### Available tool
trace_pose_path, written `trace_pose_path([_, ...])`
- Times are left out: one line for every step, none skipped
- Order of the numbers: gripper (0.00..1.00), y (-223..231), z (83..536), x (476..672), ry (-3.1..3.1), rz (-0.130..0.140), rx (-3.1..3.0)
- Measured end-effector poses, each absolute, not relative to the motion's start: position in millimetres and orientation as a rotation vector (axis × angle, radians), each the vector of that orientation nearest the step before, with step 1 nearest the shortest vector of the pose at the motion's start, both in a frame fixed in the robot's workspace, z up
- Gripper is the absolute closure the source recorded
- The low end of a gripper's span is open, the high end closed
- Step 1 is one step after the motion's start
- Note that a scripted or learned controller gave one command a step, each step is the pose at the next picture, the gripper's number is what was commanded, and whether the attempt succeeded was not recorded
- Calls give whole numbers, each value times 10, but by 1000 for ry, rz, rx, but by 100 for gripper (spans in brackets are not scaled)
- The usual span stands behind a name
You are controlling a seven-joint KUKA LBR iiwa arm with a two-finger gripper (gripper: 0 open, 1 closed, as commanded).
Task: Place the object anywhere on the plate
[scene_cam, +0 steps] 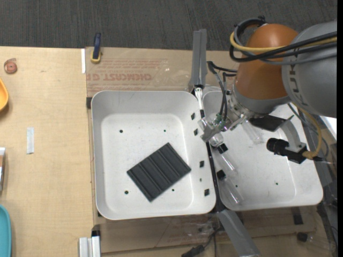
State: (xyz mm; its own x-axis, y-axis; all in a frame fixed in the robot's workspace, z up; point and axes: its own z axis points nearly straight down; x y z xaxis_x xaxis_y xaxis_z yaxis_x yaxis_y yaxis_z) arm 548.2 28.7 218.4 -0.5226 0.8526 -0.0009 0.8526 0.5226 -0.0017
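Camera view: gripper (214, 134) over bins' divider (grip unclear); ridged dark plate (159, 171) lies in left bin (107, 143).

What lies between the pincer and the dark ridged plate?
In the camera view, between the pincer and the dark ridged plate lie the bins' rims and bare white floor of the left bin.

This is a robotics lab or test cell. A grey industrial arm (313, 63) with an orange band and loose cables reaches over two shallow white bins (102, 159) set side by side on a plywood surface (48, 122). Cardboard (134, 71) lies under the bins, a blue clamp (96, 46) grips its edge, and grey carpet (107, 9) covers the floor.
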Motion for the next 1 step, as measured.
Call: trace_pose_path([100,340,1906,4908,-3051,1,-742])
